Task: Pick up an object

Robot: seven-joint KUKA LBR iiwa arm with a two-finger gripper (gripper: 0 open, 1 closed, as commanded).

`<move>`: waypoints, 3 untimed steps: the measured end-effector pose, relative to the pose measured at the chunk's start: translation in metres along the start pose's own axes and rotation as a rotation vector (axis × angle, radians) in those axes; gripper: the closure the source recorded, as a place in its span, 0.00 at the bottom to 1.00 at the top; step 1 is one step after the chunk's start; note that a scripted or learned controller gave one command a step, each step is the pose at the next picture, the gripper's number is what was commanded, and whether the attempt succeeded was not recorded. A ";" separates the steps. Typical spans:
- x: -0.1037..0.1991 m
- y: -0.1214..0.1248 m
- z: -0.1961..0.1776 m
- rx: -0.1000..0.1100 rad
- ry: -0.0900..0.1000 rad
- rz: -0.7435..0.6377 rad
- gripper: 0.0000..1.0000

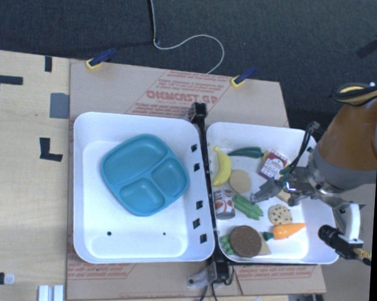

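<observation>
The right bin [310, 255] holds several toy foods: a yellow banana [222, 167], a round tan biscuit [240, 180], a dark green chilli [246, 151], a red packet [273, 164], a small can [224, 204], a green pea pod [248, 206], a chip cookie [278, 215], an orange carrot [288, 230] and a brown burger patty [244, 240]. My gripper [267, 189] hangs low over the middle of this bin, between the red packet and the chip cookie, just right of the pea pod. I see nothing held in it.
The left bin [84, 171] holds a blue divided plate [145, 174]. A black divider [202, 180] runs between the bins. The arm's grey and orange body [346, 151] covers the right bin's right edge. A white cable [183, 43] lies beyond the bins.
</observation>
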State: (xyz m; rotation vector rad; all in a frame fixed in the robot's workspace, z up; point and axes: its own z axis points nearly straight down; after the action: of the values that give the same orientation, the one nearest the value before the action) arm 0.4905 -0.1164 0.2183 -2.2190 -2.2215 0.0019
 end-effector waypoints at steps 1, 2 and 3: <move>0.001 0.000 -0.010 0.001 0.001 -0.001 1.00; 0.067 -0.006 -0.077 -0.007 0.001 -0.008 1.00; 0.125 -0.008 -0.026 0.005 0.001 -0.006 1.00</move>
State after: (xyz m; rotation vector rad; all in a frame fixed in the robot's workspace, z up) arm 0.4826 0.0084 0.2446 -2.2097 -2.2249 0.0061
